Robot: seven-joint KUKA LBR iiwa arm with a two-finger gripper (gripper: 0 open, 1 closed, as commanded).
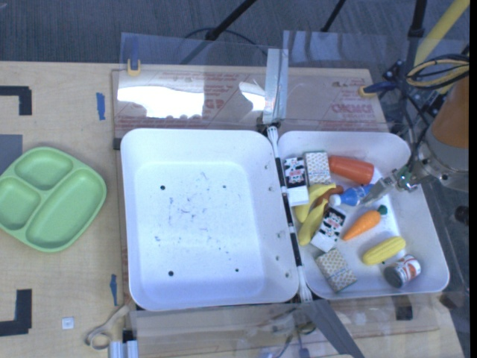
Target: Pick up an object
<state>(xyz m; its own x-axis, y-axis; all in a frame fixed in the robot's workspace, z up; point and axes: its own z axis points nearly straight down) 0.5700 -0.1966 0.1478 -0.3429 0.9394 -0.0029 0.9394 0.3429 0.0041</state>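
The right bin (pixel 428 222) holds several small objects. An orange cylinder (pixel 350 169) lies at the back, with a blue and white bottle (pixel 353 197) just in front of it. Further forward are a toy carrot (pixel 362 224), a yellow corn piece (pixel 383 250) and a small can (pixel 402 271). A banana (pixel 312 209) lies near the bin's left wall among small patterned boxes (pixel 317 167) (pixel 335 268) and a black and white box (pixel 328 229). My gripper (pixel 393 183) reaches in from the right, low over the bin, just right of the blue bottle and above the carrot.
The left bin (pixel 149 155) sits beside the right one, with a metal divider (pixel 274 88) behind where they meet. A green divided plate (pixel 49 198) rests on the bench at far left. Clear panels (pixel 194 88) stand behind both bins. Cables (pixel 440 69) hang at the right.
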